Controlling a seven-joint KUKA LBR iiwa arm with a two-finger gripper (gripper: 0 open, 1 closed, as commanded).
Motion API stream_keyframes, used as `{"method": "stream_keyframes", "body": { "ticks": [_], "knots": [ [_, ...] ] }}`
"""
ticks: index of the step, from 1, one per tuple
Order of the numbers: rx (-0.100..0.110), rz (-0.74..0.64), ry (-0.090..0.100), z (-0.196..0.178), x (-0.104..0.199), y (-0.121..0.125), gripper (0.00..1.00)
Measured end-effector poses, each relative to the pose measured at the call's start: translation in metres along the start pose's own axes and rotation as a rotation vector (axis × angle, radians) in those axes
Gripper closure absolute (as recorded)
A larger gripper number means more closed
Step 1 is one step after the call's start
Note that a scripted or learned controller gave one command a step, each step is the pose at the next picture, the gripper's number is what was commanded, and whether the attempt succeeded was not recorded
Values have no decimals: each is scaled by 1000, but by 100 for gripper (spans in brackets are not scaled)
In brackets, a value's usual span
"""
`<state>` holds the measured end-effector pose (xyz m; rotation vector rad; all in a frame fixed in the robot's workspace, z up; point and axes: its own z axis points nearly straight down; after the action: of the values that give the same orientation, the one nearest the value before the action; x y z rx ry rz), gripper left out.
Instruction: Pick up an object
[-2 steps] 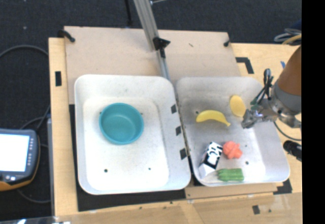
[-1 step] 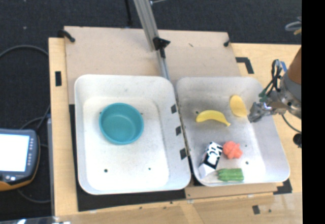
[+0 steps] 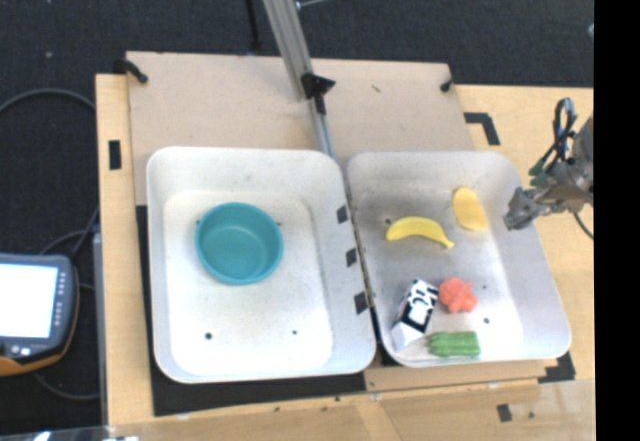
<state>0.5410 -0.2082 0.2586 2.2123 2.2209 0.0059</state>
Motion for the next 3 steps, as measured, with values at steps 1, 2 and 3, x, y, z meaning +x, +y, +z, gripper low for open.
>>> {"method": "stream_keyframes", "body": {
  "ticks": [1,2,3],
  "knots": [
    [2,-1,1,-32,-1,2,100],
    [5,-3,3,-34,47,9,100],
    [4,-3,2,-36,96,27,100]
  ]
}}
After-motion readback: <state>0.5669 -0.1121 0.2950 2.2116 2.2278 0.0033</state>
